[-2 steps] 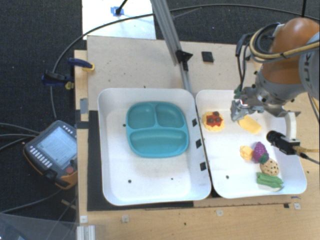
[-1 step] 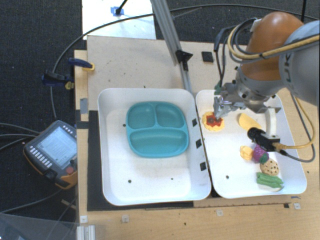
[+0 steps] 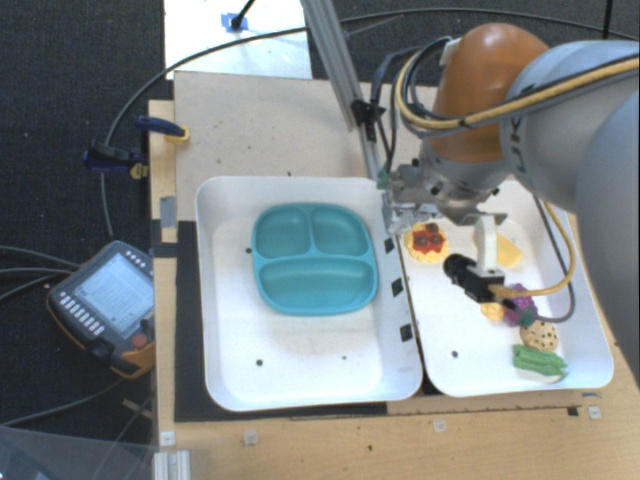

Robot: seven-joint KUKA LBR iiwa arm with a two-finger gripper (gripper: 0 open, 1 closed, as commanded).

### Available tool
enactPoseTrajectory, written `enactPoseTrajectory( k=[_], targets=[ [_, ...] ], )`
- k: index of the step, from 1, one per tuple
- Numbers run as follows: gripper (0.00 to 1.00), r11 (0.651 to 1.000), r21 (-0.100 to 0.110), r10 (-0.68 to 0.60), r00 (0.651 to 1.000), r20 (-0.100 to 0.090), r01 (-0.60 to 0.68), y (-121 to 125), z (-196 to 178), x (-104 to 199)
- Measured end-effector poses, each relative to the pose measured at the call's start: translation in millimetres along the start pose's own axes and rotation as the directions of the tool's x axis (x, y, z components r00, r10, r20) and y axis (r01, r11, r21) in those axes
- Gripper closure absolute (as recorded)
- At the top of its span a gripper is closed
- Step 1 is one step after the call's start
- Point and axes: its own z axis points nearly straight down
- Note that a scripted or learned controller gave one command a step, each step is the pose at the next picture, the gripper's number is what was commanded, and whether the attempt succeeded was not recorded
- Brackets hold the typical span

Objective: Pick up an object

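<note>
you see dark carpet (image 3: 70,58) around a pale wooden bench (image 3: 260,128), with black cables (image 3: 110,193) and a handheld pendant (image 3: 105,303) on the floor.

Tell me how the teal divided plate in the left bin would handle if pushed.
The teal divided plate looks rigid and moulded, so it would likely slide whole rather than bend. It lies flat and low in the left bin, so tipping seems unlikely. Its smooth rounded rim may slip from a pinch.

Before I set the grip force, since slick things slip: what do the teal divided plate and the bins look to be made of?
The teal divided plate looks like moulded plastic: one even colour, rounded compartment ridges, a soft sheen. The left bin and right bin look like thin white plastic, smooth with rounded corners and a raised lip, though painted metal can't be ruled out.
</note>
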Motion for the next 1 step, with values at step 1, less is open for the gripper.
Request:
enactPoseTrajectory(
  k=[1],
  targets=[
    [1.0,1.0,-0.001,0.0,1.0,0.0,0.0,5.4,-4.8,55.9]
  ],
)
